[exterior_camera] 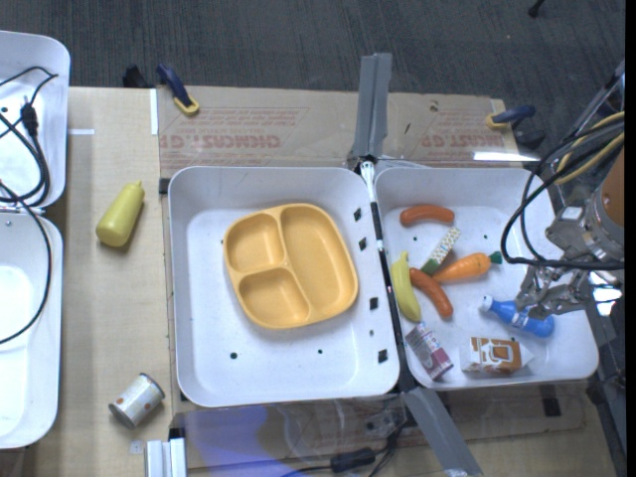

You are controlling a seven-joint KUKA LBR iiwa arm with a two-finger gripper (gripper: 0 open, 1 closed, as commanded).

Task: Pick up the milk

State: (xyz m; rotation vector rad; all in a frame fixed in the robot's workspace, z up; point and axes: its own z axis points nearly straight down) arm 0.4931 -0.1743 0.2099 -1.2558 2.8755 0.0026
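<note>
The approach step is judged to be in hand: nothing is seen between the fingers of the gripper [545, 298], which hangs at the right side of the right bin [497, 189], above a blue bottle [517, 315]. The milk [495, 356], a small orange and white carton, is found lying on its side near the front edge of that bin, just in front of the bottle and well to the right of a small pink packet [429, 349]. The carton is not touched by the gripper.

For the next move, a short shift toward the front of the bin and a descent over the carton are judged to be called for, with the fingers set across its narrower side and kept away from the bottle.

Whether the fingers are apart or together cannot be told: the metal parts are tangled with cables [556, 192] and blurred against the bin wall. The arm itself is cut off at the right of the view, and the carton's print is too small to be read.
</note>
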